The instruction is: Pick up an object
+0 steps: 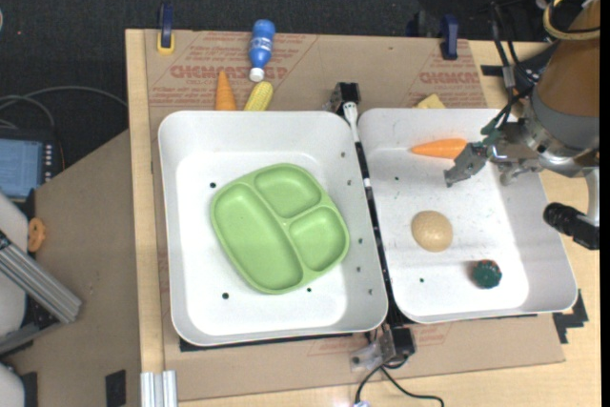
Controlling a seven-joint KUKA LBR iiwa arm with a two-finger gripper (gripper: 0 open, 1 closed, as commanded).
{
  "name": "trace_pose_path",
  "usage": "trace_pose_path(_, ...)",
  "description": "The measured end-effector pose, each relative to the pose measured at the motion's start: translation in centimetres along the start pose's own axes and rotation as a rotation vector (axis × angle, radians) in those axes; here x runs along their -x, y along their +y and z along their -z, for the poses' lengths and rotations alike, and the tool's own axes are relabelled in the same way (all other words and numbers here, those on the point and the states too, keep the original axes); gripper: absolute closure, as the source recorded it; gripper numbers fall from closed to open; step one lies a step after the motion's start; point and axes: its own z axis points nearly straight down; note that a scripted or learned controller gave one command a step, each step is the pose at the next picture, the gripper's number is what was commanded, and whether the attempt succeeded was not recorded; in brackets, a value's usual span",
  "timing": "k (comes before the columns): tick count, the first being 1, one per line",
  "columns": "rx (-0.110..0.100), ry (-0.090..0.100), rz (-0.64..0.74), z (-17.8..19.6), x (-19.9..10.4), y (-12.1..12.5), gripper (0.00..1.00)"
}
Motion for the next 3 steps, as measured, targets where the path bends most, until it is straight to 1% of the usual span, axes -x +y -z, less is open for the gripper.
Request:
trace_pose_path(1,-0.002,0.004,-0.003,-12.4,-0.3,-3.5,0.00)
trace_pose_path(2,0.003,-0.001,-0.002,-11.0,-0.2,-3.4,1.00)
trace_pose_path(3,0.015,0.001,0.009,-1.4,-6.4,2.4,1.00)
